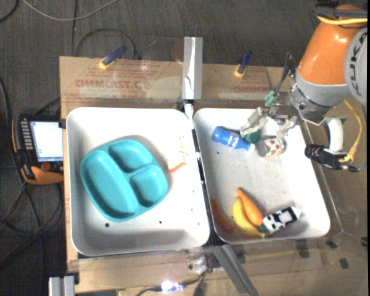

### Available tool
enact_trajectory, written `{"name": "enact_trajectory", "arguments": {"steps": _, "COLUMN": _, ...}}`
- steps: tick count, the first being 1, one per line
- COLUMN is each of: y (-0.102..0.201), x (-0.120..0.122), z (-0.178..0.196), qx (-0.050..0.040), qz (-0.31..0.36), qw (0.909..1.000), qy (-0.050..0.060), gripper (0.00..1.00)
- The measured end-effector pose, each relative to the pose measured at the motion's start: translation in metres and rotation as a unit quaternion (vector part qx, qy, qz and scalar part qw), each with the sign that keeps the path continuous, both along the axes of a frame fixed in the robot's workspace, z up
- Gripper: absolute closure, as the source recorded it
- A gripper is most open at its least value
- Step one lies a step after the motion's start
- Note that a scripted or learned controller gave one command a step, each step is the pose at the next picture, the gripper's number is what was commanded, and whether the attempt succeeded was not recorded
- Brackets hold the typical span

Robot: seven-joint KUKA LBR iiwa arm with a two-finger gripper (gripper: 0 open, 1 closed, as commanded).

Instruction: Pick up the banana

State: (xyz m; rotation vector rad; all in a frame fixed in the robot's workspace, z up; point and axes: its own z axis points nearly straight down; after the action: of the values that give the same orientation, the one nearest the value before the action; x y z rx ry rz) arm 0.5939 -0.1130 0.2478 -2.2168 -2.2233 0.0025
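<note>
We see the claw (266, 125) near the bottle (230, 138), grip state unclear; the banana (243, 219) lies well apart.

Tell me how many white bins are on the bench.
2: the left bin holds a teal plate; the right bin holds the banana.

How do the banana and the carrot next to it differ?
The banana is yellow and curved; the carrot is orange, straighter and tapered. The carrot lies partly on the banana, nearer the bin's middle; the banana sits lower, toward the near wall. Both lie in the right bin, touching, beside a black-and-white toy.
</note>
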Motion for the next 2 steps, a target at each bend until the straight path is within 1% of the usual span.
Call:
{"name": "enact_trajectory", "arguments": {"steps": 1, "y": -0.057, "x": 0.000, "z": 0.087, "qx": -0.0014, "qz": 0.091, "qw": 0.9958, "qy": -0.001, "gripper": 0.00}}
{"name": "enact_trajectory", "arguments": {"steps": 2, "y": -0.054, "x": -0.045, "z": -0.111, "qx": 0.0010, "qz": 0.190, "qw": 0.9818, "qy": 0.000, "gripper": 0.00}}
